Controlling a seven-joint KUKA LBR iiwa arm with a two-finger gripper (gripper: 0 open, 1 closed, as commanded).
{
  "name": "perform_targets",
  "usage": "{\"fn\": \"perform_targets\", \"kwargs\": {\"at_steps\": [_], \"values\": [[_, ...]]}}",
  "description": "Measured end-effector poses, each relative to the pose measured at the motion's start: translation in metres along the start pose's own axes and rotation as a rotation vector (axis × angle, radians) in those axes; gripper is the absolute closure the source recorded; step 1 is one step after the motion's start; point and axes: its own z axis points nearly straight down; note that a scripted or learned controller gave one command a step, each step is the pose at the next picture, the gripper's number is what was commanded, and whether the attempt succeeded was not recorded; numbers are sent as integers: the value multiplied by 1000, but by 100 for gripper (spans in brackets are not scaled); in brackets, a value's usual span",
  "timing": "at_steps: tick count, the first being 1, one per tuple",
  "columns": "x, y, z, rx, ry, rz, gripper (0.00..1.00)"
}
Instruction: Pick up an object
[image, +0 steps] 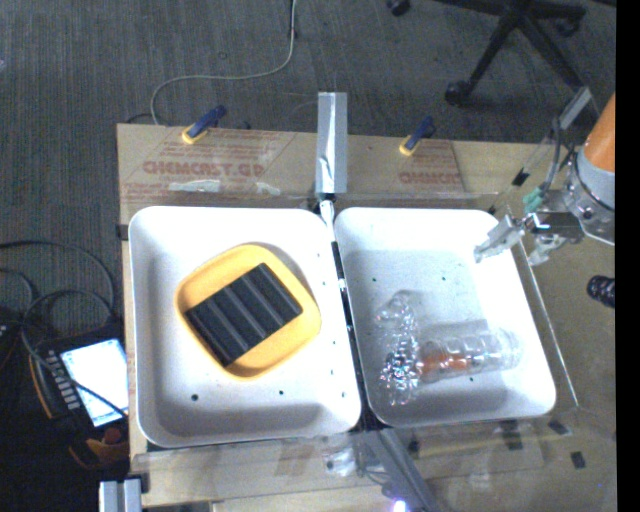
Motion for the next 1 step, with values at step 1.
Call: {"fn": "perform_targets", "kwargs": {"at_steps": [1], "values": [[51,-66,129,0,0,-127,0]]}}
